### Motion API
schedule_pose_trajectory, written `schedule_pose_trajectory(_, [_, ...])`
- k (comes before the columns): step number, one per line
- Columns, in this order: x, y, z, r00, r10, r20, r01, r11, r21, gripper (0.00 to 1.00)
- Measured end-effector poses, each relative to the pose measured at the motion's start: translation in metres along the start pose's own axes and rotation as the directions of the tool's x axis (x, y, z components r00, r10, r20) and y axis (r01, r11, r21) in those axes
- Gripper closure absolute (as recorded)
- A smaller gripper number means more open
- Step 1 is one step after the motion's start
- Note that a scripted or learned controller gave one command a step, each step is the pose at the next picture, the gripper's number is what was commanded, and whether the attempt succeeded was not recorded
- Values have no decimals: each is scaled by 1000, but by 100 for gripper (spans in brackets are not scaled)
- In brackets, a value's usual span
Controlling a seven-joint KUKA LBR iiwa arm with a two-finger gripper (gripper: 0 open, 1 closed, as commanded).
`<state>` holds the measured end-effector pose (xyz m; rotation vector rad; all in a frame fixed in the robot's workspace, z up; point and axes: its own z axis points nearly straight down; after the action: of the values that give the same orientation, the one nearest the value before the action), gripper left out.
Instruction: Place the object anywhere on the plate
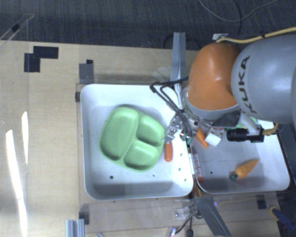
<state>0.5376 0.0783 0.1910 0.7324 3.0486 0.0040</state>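
A light green divided plate point(129, 138) lies in the left white bin point(96, 181). My gripper point(170, 136) hangs over that bin's right side, just off the plate's right rim. A small orange carrot-like piece point(167, 153) points downward from the fingertips, its top end pinched between them. It is beside the plate's edge, not over the plate. The grey and orange wrist hides the gripper's upper part.
A second orange carrot with a green end point(244, 168) lies in the right bin point(281, 181). The divider between the two bins point(192, 167) runs just right of the gripper. Black cables point(163, 90) loop from the wrist over the left bin's back corner.
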Motion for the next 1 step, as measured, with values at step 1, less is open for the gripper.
schedule_pose_trajectory(1, [39,-34,6,987,162,-2,-162,987,1,100])
